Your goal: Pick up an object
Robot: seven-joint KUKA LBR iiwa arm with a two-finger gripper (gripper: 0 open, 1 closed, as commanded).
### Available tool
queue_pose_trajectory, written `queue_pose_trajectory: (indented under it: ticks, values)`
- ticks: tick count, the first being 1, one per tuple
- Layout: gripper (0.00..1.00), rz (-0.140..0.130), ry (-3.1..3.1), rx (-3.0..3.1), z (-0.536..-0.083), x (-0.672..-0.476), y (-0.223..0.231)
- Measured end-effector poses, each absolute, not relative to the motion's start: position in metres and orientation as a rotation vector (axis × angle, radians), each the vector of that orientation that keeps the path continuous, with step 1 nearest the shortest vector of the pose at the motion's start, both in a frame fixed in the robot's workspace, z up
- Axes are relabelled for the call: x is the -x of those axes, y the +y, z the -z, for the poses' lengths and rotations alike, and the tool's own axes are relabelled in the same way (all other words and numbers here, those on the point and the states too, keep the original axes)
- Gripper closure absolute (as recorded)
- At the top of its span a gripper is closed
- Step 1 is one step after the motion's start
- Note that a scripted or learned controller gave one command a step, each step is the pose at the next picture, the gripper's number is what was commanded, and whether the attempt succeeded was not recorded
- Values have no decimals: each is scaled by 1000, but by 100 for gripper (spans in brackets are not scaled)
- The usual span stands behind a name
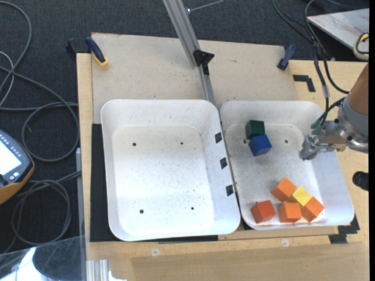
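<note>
From my screen I see the gripper point(309, 150) hanging over the right side of the right bin point(331, 174), but I cannot tell how its tips stand. A green block point(255, 127) and a blue block point(259, 144) sit touching near the bin's middle. Four orange blocks point(285, 189) and a yellow block point(302, 196) cluster at its near edge, well apart from the gripper; the left bin point(161, 171) lies beside it.

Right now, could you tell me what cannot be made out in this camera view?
- gripper: small and blurred over the right bin; open or shut unclear.
- arm: cut off by the right edge.
- green block: partly covered by the blue block.
- yellow block: hemmed in by orange blocks.
</note>
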State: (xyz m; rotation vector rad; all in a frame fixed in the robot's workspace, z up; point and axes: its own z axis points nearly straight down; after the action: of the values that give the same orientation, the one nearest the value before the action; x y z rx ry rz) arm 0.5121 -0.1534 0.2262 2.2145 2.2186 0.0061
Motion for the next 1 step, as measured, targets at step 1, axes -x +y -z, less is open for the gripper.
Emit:
queue_pose_trajectory:
  ticks: [1]
  values:
    - [100, -6, 2229, -2211, -238, -533, -98]
